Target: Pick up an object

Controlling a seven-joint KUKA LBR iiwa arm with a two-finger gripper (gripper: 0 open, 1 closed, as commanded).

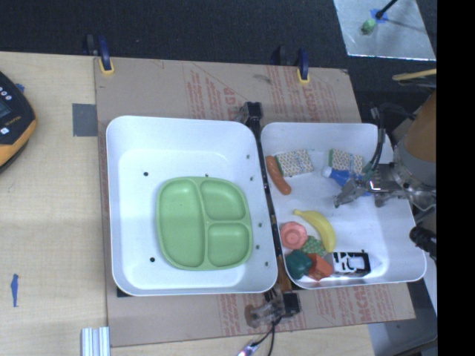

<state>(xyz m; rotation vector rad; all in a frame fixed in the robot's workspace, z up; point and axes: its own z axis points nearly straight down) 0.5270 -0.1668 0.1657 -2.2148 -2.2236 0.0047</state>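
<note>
Hand sits low over the right bin, in its middle-right part, reaching in from the right; fingers slightly parted with nothing between them, so open and not gripping. Just beyond its tips, toward the far side, lies a small blue-and-white object, close to the hand but not held. Next to that, at the far right of the bin, a patterned packet; a second patterned packet lies further left, with an orange sausage-shaped piece beside it along the bin's left wall. Nearer to the camera, left of the hand: a yellow banana, then a pink round piece touching it, and at the near-left corner a cluster of a dark green piece and an orange-red piece. A black-and-white object lies just right of that cluster. Left bin carries a light green divided plate, roughly centred. Both bins rest on a cardboard sheet on the surface.
</note>
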